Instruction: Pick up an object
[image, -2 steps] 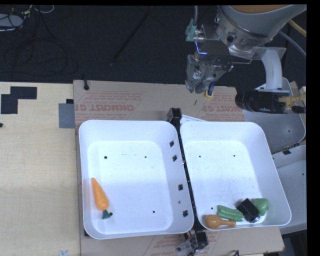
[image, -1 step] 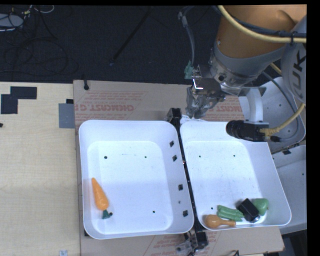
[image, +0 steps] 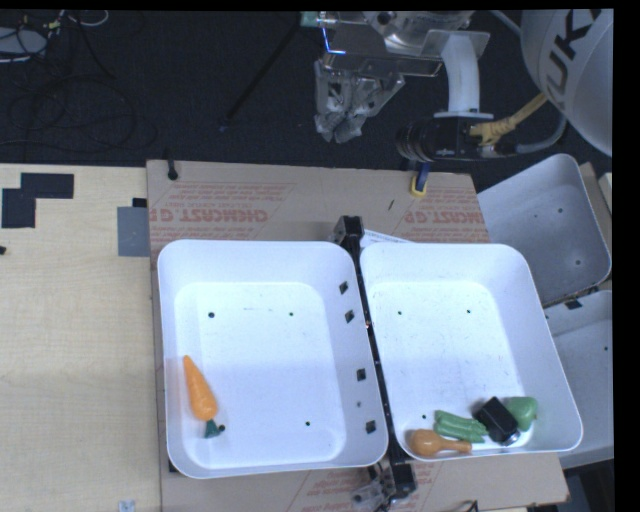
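An orange toy carrot (image: 199, 389) with a small green top lies by the left wall of the left bin (image: 255, 262). In the front right corner of the right bin (image: 445, 262) a cluster lies together: an orange pear-shaped piece (image: 437, 443), a green pod (image: 460, 426), a black block (image: 497, 420) and a light green piece (image: 523, 408). My gripper (image: 341, 125) hangs high beyond the back of the bins, over the dark floor, far from every object. Its fingers are shut, with nothing between them.
Both bins rest on a cardboard sheet (image: 300, 205) on the wooden bench (image: 70, 330). A black hinge strip (image: 360, 340) runs between the bins. A grey metal panel (image: 545, 215) stands at the right, and the arm's white body (image: 575, 60) fills the top right.
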